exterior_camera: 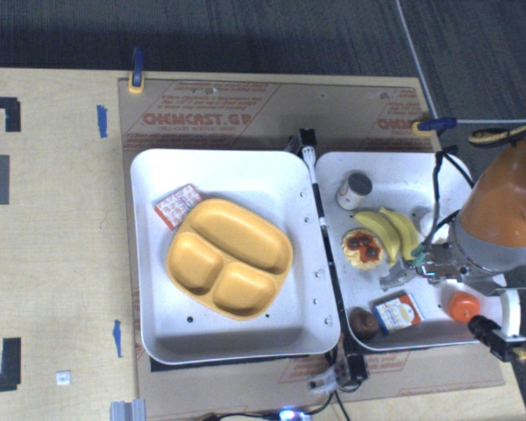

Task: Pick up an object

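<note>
The tabletop is of pale wood, with some black squares and small blue marks on it, and behind its far edge lies a dark grey carpet floor. On the tabletop a brown cardboard sheet with red print carries the two white bins. I take the banana bunch as landmark; it lies near the middle of the right bin.

Just beside the bananas, on their near left, is a small round dish with red and yellow food. Behind the bananas, to the left, stands a small grey cylinder. In front of the bananas lies a small carton with orange and blue print, and left of this carton, in the corner of the bin, a dark brown round thing. To the right and in front of the bananas lies an orange ball-like object.

The hand is low over the bin, just in front of the bananas and at their right. It is metallic and partly blurred, so I cannot tell if it is open or closed, and I see no object in it. The grey arm with its orange band comes from the right of the bananas.

Well to the left of the bananas, the left bin holds a yellow tray with three compartments, and a small red-and-white packet touches the far left edge of this tray.
</note>
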`<state>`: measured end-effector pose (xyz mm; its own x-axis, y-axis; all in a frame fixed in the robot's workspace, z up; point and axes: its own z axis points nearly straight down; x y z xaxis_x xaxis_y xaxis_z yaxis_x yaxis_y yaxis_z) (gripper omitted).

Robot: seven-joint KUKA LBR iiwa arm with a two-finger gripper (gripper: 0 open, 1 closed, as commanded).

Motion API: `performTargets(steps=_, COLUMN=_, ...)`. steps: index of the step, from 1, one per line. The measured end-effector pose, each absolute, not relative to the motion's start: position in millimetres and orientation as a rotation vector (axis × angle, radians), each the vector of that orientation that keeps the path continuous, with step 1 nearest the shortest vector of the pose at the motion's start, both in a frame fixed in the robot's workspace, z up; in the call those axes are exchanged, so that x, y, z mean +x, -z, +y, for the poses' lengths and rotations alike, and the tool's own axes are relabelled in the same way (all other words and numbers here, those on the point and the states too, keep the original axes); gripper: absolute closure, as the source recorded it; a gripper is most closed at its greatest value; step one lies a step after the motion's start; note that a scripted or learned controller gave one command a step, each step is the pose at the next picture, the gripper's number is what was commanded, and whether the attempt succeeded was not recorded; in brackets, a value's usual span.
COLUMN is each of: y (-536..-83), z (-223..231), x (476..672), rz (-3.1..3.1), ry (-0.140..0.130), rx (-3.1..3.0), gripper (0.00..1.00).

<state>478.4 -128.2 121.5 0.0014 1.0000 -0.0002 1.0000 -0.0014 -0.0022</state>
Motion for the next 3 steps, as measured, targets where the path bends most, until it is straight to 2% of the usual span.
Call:
performTargets(steps=1, y=-86, z=-93, x=479.5, rz=-2.222, ry=0.001, rx=-2.223, gripper=0.00)
performTargets(steps=2, y=-97, z=-93, x=480.8, rz=-2.225, ry=0.005, rx=-2.228, gripper=1.00)
performTargets(steps=3, y=-185, z=57, x=499.4, rz=-2.224, ry=0.002, rx=-2.219, gripper=1.00)
